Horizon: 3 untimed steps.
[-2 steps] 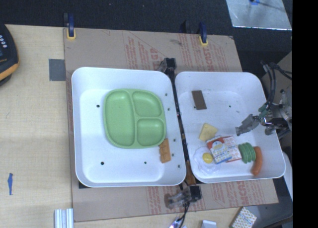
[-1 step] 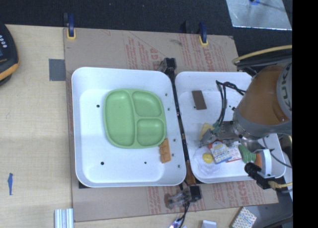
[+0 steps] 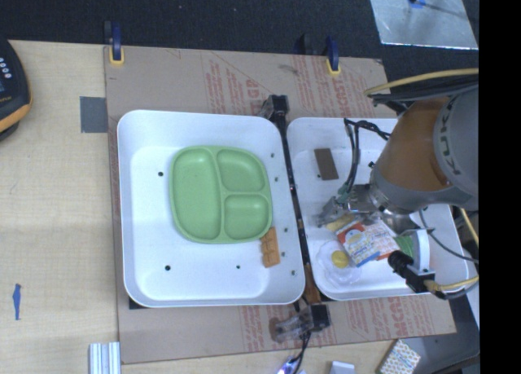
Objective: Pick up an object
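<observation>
Two shallow white bins sit side by side on a sheet of cardboard (image 3: pixel 244 79) clamped to a wooden tabletop (image 3: pixel 49 226), which keeps them from sliding as the arm works. The left bin (image 3: pixel 134 201) holds a green divided plate (image 3: pixel 220 193) lying flat near its middle, and a small orange-brown block (image 3: pixel 269 248) just beside the plate's lower right corner, close to the wall the bins share.

The right bin (image 3: pixel 305 148) is where the picking happens. A grey arm with an orange band (image 3: pixel 415 152) reaches in from the right and bends down over the bin, so its wrist hides much of the floor. The gripper (image 3: pixel 346 205) sits low at the bin's middle, among a loose cluster of things: a colourful packet (image 3: pixel 368 244) just below it, a small yellow piece (image 3: pixel 339 259) beside the packet, and a green and white item (image 3: pixel 415 244) toward the bin's right side. A dark brown bar (image 3: pixel 326 164) lies apart, above the gripper.

Whether the gripper is open, closed, or gripping anything cannot be told from this angle. It seems placed for a try at the cluster.
</observation>
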Each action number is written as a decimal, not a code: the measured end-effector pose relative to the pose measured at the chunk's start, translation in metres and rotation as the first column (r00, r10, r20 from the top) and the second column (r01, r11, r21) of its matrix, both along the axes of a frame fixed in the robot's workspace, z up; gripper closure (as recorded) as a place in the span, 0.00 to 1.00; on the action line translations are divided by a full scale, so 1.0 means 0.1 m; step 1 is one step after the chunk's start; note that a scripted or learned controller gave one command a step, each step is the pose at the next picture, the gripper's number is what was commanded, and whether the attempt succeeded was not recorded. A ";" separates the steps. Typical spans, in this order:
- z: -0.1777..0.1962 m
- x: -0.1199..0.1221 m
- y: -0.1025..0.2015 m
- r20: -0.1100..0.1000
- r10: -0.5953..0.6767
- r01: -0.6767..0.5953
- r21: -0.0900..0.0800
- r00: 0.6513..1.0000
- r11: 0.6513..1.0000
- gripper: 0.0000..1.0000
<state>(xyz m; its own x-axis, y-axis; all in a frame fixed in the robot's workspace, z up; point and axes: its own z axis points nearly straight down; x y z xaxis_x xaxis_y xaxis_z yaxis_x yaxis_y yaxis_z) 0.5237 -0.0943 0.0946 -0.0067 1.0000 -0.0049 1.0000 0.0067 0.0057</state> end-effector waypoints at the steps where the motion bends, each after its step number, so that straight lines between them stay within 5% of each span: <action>1: -0.03 -0.20 -0.06 -0.013 -0.002 0.002 0.005 1.000 1.000 0.00; 2: -0.03 -0.07 -0.07 -0.007 0.000 0.000 0.004 1.000 1.000 0.00; 3: 0.07 -0.08 -0.08 -0.010 0.000 0.000 0.005 1.000 1.000 1.00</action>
<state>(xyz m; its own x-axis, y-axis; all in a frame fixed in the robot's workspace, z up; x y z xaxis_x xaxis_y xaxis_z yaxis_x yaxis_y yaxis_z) 0.5161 -0.1021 0.1020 -0.0069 1.0000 -0.0002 1.0000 0.0068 -0.0039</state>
